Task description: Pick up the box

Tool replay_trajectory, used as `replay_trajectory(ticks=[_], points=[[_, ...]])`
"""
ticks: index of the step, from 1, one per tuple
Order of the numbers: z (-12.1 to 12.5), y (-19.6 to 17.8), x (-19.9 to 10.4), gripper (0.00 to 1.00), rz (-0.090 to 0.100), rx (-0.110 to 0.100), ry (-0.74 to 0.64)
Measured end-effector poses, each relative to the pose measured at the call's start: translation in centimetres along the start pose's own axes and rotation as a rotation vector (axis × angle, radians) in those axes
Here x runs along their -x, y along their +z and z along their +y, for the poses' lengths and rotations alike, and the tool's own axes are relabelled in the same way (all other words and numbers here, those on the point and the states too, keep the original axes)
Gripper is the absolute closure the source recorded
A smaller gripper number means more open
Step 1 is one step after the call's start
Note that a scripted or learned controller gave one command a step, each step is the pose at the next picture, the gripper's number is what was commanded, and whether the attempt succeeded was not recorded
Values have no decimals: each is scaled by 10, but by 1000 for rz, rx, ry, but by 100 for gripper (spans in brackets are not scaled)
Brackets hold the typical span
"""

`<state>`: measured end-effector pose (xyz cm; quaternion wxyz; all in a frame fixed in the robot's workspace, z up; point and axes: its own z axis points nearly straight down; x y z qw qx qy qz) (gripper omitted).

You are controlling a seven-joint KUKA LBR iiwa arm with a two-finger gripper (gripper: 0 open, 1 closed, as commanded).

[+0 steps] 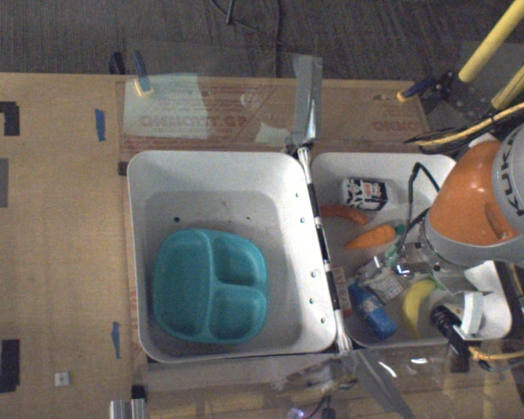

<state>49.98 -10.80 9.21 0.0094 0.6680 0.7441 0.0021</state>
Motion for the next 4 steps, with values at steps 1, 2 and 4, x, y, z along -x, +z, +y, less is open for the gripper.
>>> replay_trajectory(ticks=[1, 2, 4], points=[[4, -30, 62, 0, 10, -13, -70], [61, 1, 13, 0, 6, -2, 6], [-22, -152, 52, 0, 5, -20, 604]])
